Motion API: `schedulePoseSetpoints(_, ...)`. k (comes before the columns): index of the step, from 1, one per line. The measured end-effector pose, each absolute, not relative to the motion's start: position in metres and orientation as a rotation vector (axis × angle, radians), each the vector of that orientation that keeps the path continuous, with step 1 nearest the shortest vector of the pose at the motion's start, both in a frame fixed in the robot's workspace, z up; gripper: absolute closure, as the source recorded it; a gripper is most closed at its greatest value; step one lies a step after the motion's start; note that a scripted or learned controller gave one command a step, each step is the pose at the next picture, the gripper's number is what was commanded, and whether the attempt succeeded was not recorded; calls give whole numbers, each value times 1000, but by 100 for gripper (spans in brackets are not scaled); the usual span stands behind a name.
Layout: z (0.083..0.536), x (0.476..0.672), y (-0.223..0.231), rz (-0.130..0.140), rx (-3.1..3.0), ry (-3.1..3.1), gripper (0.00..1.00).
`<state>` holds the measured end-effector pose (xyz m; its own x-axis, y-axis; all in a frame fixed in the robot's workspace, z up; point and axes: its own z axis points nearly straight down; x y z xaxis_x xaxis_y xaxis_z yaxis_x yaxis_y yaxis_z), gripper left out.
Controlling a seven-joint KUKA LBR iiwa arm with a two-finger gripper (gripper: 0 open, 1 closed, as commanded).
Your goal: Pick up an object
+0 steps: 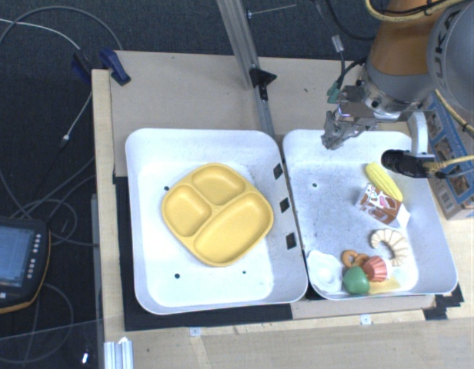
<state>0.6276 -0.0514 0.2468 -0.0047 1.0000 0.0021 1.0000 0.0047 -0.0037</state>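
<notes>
My gripper (335, 135) hangs over the far edge of the right bin (329, 206), with nothing visible between its fingers. Well to its right and nearer lie a yellow corn cob (383, 181) and a small brown-and-white packet (378, 203). Further toward the front sit a ring-shaped pastry (389, 245), a red piece (375, 268), an orange piece (351, 258), a green ball (356, 281) and a white cup-like item (324, 270) in the bin's front corner.
The left bin (148, 206) holds a yellow divided plate (216, 213). A metal pole (241, 37) rises behind the bins. Black clips (284, 204) sit along the seam between the bins. Cables and a tablet (14, 260) lie off the bench at left.
</notes>
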Motion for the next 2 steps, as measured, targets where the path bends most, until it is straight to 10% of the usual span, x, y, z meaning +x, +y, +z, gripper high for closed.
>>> schedulePoseSetpoints(2, 228, 588, 66, 2, -2210, -2225, 100)
